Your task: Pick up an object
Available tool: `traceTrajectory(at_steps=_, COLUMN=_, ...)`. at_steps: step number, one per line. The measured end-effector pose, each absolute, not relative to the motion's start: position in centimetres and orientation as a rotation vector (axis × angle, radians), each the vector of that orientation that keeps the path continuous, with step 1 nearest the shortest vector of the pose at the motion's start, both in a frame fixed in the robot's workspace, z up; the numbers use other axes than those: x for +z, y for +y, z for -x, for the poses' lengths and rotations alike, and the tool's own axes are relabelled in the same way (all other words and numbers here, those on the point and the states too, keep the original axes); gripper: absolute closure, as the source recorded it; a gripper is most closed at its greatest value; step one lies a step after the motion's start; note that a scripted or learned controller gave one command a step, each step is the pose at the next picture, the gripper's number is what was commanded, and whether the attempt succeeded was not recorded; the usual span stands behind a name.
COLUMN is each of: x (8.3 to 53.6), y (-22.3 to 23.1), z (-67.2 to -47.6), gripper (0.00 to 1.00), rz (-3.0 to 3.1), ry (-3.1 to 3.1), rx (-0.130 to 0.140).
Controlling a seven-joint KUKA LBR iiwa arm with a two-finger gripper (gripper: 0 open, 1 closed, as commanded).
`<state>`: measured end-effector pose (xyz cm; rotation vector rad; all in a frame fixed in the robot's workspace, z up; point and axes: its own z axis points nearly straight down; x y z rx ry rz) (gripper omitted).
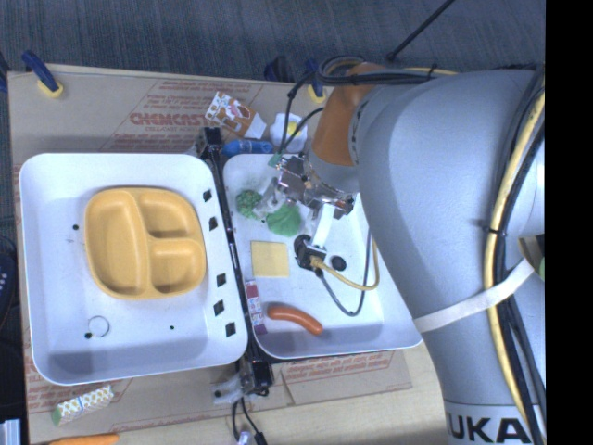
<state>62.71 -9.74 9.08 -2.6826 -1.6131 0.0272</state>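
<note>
Robot arm reaching into the right bin

The gripper point(278, 202) sits low among green toys point(284, 219) in the right bin point(371, 327); whether it grips anything cannot be told. A yellow square point(271, 259) and orange sausage point(295, 319) lie nearby. A yellow tray point(144, 241) fills the left bin point(46, 248)

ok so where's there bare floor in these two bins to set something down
Left bin: bare floor along the near edge, below the yellow divided tray. Right bin: a small patch between the yellow square and the orange sausage. Its far end is crowded by the gripper, green pieces and cable.
</note>
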Motion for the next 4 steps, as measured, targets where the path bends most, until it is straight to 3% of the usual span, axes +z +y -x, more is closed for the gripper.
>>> traceTrajectory(at_steps=1, x=10.3, y=-9.4, z=-65.6, gripper=0.00, rz=2.620, ry=-1.736, rx=0.008)
traceTrajectory(at_steps=2, x=9.3, y=-9.9, z=-56.5, gripper=0.00, rz=2.474, ry=-1.931, rx=0.004)
traceTrajectory(at_steps=3, x=10.8, y=-9.6, z=-61.1, gripper=0.00, rz=2.384, ry=-2.042, rx=0.003)
traceTrajectory(at_steps=4, x=9.6, y=-9.3, z=-64.3, gripper=0.00, rz=2.587, ry=-1.781, rx=-0.004)
